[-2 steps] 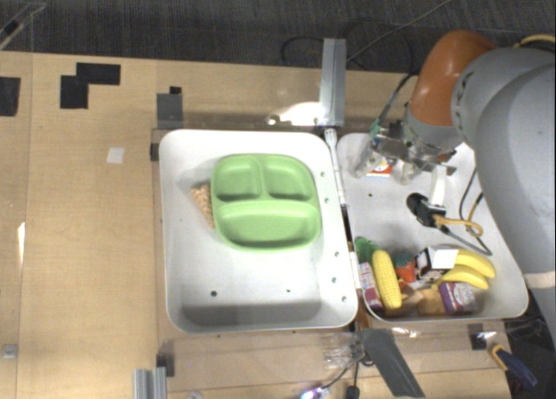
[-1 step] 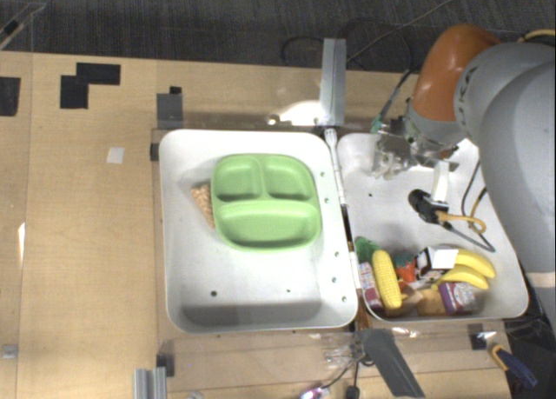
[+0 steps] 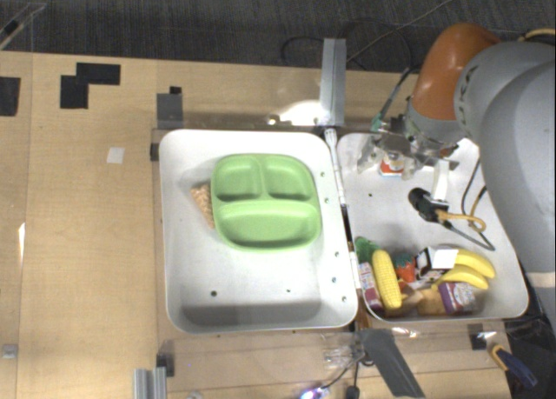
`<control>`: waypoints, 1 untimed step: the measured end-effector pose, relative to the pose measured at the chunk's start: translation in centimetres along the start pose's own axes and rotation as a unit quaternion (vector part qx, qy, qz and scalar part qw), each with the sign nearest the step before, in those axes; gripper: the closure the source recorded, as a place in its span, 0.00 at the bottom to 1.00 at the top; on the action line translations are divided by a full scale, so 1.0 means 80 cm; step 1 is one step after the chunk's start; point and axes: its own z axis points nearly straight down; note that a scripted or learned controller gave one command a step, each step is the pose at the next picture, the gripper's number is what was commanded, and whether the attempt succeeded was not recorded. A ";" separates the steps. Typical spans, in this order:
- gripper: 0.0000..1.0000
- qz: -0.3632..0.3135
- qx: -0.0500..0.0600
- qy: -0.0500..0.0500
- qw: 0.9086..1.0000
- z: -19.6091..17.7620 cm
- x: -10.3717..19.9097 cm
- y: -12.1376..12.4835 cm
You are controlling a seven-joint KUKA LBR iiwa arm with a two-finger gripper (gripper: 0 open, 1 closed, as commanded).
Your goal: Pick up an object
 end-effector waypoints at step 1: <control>1.00 -0.002 -0.003 0.001 1.000 -0.016 0.002 0.003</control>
